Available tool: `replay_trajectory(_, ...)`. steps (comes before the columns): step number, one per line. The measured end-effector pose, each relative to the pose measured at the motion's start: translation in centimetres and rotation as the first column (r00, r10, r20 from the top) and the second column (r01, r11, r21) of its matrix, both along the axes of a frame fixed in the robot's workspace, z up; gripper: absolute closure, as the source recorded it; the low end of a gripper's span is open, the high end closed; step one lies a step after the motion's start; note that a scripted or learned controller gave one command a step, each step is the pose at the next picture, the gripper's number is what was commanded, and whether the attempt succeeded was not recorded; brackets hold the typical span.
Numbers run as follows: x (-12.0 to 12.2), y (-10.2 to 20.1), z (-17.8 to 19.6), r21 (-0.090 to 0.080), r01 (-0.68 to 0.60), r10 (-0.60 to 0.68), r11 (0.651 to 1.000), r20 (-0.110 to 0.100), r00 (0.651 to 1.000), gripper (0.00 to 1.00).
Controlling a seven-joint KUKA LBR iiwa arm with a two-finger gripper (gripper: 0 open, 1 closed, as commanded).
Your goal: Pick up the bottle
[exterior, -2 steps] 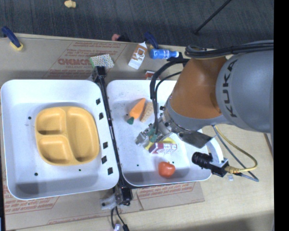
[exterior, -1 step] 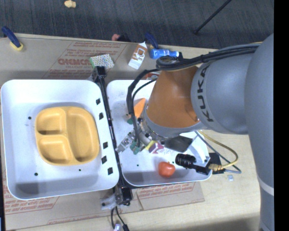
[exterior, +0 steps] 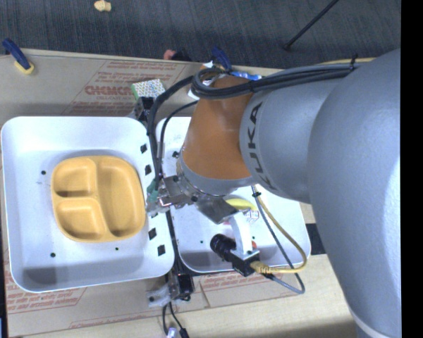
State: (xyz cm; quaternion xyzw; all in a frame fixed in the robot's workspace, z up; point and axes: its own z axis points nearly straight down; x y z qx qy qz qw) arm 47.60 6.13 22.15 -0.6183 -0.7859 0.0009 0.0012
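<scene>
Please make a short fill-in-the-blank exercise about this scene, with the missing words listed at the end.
1. The yellow tray lies in the ______ bin of the camera view.
2. The tray is divided into ______ compartments.
3. The band above the arm's wrist has the colour ______.
4. The arm covers most of the ______ bin of the camera view.

Missing words: left; three; orange; right
</scene>
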Motion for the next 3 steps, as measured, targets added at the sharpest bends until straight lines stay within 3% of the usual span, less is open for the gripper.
replay_trajectory(1,0.0,-3.3,-3.0,0.002,-0.336,0.336,0.942,-0.002,0.942,1.0)
replay_trajectory(2,0.0,-11.8,1.2,0.0,-0.445,0.445,0.895,0.002,0.895,1.0)
replay_trajectory(3,0.0,-9.3,-3.0,0.002,-0.449,0.449,0.893,0.0,0.893,1.0)
